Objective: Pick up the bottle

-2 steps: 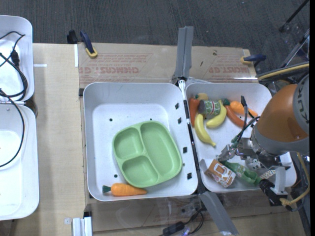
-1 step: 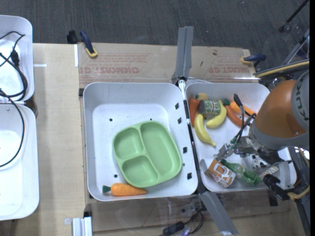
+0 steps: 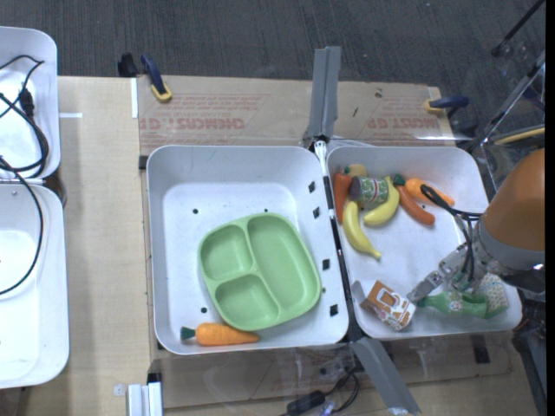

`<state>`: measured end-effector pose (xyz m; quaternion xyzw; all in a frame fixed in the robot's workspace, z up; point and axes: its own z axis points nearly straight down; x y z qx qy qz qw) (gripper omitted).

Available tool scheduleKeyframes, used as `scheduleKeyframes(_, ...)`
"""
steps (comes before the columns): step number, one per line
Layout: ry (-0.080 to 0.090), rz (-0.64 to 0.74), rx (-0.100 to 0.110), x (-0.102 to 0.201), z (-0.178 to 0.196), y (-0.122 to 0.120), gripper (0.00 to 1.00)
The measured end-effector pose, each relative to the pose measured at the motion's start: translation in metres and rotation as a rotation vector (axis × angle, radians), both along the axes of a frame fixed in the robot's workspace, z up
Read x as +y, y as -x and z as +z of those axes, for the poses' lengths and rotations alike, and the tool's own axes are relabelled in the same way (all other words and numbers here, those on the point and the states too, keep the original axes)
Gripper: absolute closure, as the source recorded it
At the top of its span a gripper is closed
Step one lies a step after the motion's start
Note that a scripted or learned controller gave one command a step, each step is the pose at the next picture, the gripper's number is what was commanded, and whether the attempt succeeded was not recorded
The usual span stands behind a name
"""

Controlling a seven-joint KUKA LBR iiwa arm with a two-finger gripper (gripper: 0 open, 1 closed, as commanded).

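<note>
Two shallow white bins sat side by side on the bench. The left bin held a green divided plate, lying flat near its centre, and a carrot against its near wall. The right bin held the remaining items. The grey arm with its orange band entered from the right, over that bin's near right corner, with the gripper lowered just above the green bottle; whether the claw was spread or closed could not be told, and nothing was seen between it. The bottle lay on its side against the near wall. To its left lay an orange-and-white packet. Toward the far wall were two bananas, a small can and further carrots.
</note>
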<state>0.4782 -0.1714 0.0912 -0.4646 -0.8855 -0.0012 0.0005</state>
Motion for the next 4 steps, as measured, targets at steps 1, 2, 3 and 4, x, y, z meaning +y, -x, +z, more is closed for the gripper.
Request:
scheduleKeyframes(1,0.0,0.0,0.0,0.0,0.0,0.0,0.0)
scheduleKeyframes(2,0.0,-0.278,0.002,0.016,0.0,0.0,0.0)
scheduleKeyframes(3,-0.006,-0.441,-0.001,0.018,0.001,-0.002,0.0)
scheduleKeyframes(4,0.006,0.002,-0.009,0.041,0.003,-0.002,0.0)
